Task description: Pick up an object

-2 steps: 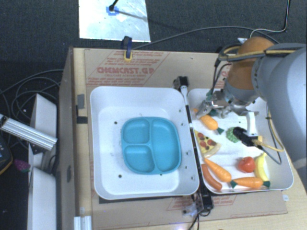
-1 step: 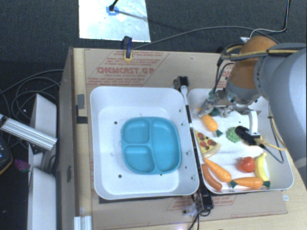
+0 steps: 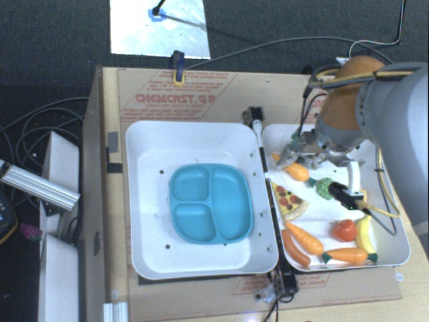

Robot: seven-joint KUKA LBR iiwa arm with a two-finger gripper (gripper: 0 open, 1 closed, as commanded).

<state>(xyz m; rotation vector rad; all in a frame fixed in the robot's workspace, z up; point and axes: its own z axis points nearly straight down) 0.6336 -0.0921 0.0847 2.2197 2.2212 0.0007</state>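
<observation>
The right bin [image 3: 401,252] holds toy foods. A small orange piece [image 3: 297,172] lies near its upper left, with a green broccoli [image 3: 324,187] beside it. Below them are a pizza slice [image 3: 289,200], a red tomato [image 3: 344,229], a yellow banana [image 3: 365,236] and three carrots [image 3: 305,239] along the front. My gripper [image 3: 295,154] hangs low over the bin's upper left corner, just above the small orange piece. The wrist hides its tips, and I see nothing lifted.
The left bin [image 3: 144,153] holds a blue divided plate [image 3: 210,203]. A ridge [image 3: 267,193] separates the two bins. The grey arm [image 3: 395,113] covers the right bin's back right part. Cables trail on the floor at the left.
</observation>
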